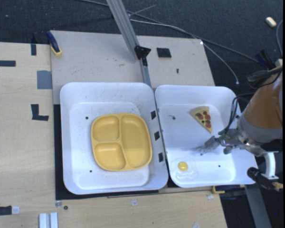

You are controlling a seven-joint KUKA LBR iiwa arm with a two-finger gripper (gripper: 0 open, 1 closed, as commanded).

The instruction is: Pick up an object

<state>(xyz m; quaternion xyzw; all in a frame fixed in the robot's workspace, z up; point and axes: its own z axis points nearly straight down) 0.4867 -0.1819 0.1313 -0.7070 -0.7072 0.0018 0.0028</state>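
Inside the right white bin, the claw hovers low over the floor; whether it is open or closed cannot be told. A pizza slice lies just beyond it, a fried egg nearer. A yellow divided plate sits well left.

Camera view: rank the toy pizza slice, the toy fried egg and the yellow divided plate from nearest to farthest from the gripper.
1. Toy pizza slice and toy fried egg, right bin, flanking the gripper: too close to call.
2. Yellow divided plate, left bin: farthest.
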